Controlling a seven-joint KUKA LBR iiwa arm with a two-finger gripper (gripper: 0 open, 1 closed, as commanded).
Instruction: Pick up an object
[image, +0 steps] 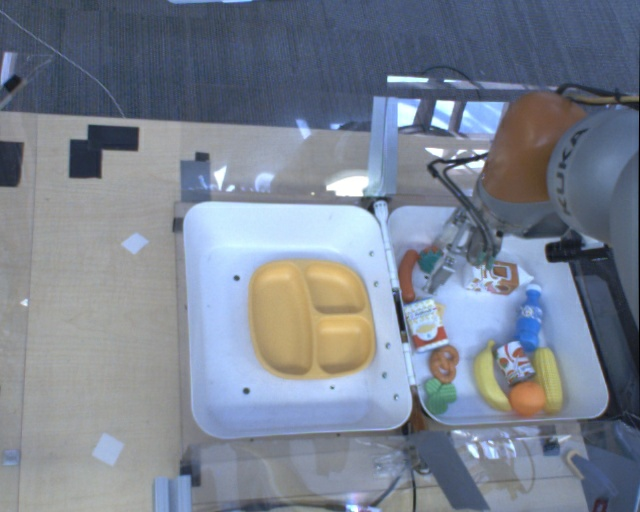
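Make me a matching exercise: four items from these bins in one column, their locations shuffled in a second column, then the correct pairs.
Items:
1. yellow divided tray
2. blue bottle
3. orange
4. pretzel

Places:
A. right bin, near corner, beside the banana
B. right bin, by its right wall
C. middle of the left bin
D. right bin, below the fries packet

Pairs: 1-C, 2-B, 3-A, 4-D

The arm runs off the right edge. The claw is too blurred to read, and it hides part of the packet beside it.
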